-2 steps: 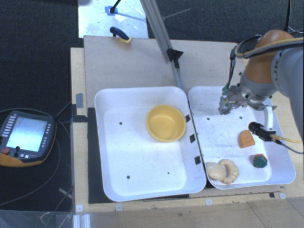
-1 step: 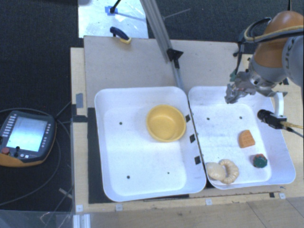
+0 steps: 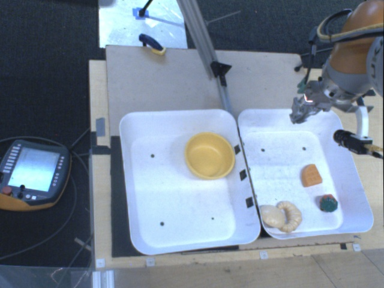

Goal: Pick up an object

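Over the far edge of the right bin [image 3: 351,221] we saw the gripper [image 3: 299,116] poised, and we could not tell its state. Nothing looked picked yet, we judged: an orange block [image 3: 311,176], a green ball [image 3: 328,203] and a pale pastry [image 3: 282,215] lay near that bin's near edge. A yellow bowl [image 3: 209,155] sat in the left bin [image 3: 144,221]. Dark carpet [image 3: 48,53] surrounded the bench [image 3: 156,77]; a control tablet [image 3: 33,174] lay left.

No text, label, brand or number can be read; the handheld pendant's screen [image 3: 33,168] is glared blank.
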You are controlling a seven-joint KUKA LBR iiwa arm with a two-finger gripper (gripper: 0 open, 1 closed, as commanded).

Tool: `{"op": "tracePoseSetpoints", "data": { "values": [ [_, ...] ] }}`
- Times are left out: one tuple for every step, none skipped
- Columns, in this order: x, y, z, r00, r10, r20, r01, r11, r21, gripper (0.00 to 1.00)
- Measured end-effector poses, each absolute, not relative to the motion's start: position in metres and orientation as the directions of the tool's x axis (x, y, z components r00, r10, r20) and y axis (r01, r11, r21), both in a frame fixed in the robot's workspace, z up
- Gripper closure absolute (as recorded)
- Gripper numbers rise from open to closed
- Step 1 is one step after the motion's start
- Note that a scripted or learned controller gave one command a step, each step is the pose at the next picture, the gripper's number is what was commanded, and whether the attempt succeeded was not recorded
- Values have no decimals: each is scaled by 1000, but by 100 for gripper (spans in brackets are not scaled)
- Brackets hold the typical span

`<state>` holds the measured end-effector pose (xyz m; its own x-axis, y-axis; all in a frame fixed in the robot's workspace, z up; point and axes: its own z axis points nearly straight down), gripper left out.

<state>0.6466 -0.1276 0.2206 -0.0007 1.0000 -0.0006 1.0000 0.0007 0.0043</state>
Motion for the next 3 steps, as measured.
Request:
{"op": "tracePoseSetpoints", "data": {
  "values": [
    [647, -83, 226, -4, 1000, 1, 1000, 4, 1, 100],
    [644, -33, 218, -4, 1000, 1, 1000, 4, 0, 100],
    [632, 13, 229, -4, 1000, 1, 1000, 4, 1, 100]
  ]
}}
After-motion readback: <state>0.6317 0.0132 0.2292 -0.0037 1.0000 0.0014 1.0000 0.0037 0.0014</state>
